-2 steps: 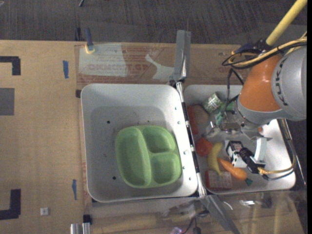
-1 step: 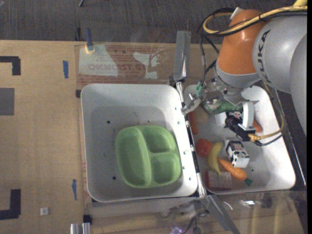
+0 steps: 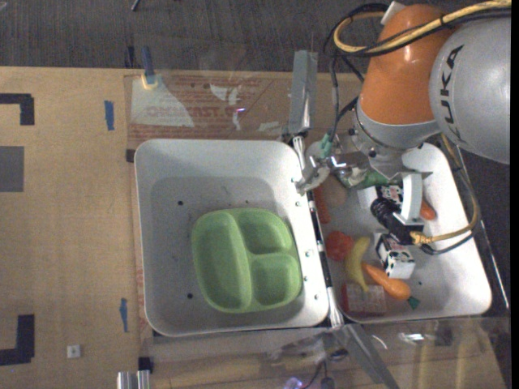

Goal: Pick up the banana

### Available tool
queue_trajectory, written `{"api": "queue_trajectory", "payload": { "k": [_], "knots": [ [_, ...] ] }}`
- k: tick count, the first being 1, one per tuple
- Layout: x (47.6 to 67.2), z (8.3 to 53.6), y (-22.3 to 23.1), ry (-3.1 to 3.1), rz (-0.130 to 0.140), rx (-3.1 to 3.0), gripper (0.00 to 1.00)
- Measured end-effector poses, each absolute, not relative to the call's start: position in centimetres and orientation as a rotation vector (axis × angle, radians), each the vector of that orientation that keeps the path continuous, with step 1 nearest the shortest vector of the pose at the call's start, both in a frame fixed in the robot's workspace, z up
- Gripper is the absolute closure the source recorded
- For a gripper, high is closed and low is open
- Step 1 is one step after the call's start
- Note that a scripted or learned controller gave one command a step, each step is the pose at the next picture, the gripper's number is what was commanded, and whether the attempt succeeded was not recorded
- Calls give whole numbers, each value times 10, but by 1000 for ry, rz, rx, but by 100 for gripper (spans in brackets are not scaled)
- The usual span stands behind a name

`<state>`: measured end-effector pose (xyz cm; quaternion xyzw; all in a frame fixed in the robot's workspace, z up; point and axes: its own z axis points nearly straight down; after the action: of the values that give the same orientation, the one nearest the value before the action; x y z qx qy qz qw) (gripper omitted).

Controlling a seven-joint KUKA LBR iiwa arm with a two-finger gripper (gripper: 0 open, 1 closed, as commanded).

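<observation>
The yellow banana [image 3: 357, 258] lies curved in the right bin [image 3: 466, 286], near its front left part. A red thing [image 3: 336, 245] touches its left side and an orange carrot [image 3: 388, 283] lies just to its right. My gripper [image 3: 326, 169] hangs at the bin's back left corner, close to the wall between the two bins. It is well behind the banana and not touching it. The grey arm with its orange band [image 3: 401, 63] covers the back of the right bin.
A green divided tray [image 3: 243, 258] lies in the left bin [image 3: 162, 185]. The right bin also holds a pinkish packet [image 3: 364, 299] at the front, a small orange thing [image 3: 427, 211] at the right, and a reddish-brown thing [image 3: 322, 203] by the dividing wall.
</observation>
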<state>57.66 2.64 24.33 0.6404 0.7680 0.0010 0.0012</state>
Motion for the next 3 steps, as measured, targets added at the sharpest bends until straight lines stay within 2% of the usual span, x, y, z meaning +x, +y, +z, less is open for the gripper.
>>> {"api": "queue_trajectory", "payload": {
  "k": [1, 2, 3],
  "knots": [
    [610, 284, 57, 2156, 3, 2280, 0],
    [610, 142, 102, 2108, 10, 2327, 0],
    [508, 139, 181, 2081, -4, 2357, 0]
  ]
}}
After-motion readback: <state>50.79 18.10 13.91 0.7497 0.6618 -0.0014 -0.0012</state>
